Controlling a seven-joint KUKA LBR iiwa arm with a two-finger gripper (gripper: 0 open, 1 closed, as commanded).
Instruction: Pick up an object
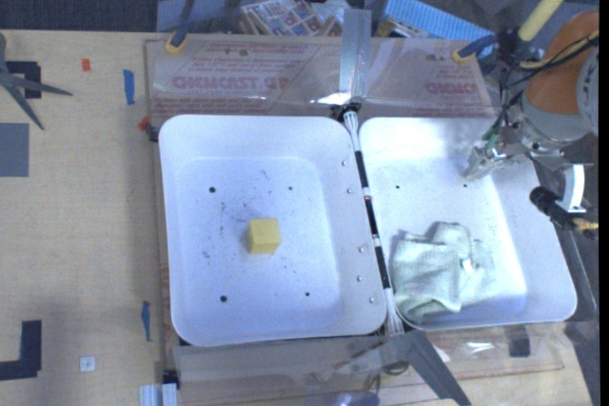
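Observation:
A small yellow block (264,235) lies near the middle of the left bin (190,157). A crumpled pale cloth (435,271) rests in the front left part of the right bin (533,280). My gripper (477,164) hangs over the back of the right bin, tilted down to the left, well behind the cloth and apart from it. Nothing shows in its grasp. The grey arm with its orange band (561,81) comes in from the right edge.
A metal divider (366,204) runs between the two bins. Clear plastic sheeting (285,76) stands behind them, with boxes and clutter beyond. Bare wooden bench (76,204) spreads to the left. Cables hang beside the wrist on the right.

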